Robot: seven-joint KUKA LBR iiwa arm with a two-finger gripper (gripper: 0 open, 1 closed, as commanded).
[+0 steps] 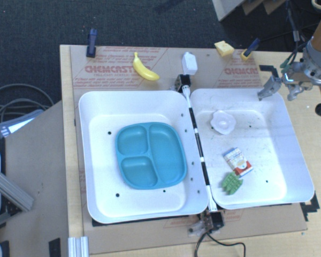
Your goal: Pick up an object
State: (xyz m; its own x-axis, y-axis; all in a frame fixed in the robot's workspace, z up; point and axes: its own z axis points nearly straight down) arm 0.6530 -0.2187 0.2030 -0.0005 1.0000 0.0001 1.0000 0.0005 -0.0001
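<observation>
Gripper (281, 87) at right bin's (297, 159) 1 o'clock corner, fingers spread, empty; centre over white cup (223, 122) before descending.

"CHEMCAST" printed in red on brown board (112, 63), twice, left and right; smaller print unreadable

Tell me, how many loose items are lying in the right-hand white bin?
3. A white round cup-like piece lies near the bin's upper middle; a small red-and-white box sits lower, and a green toy lies just below the box.
</observation>
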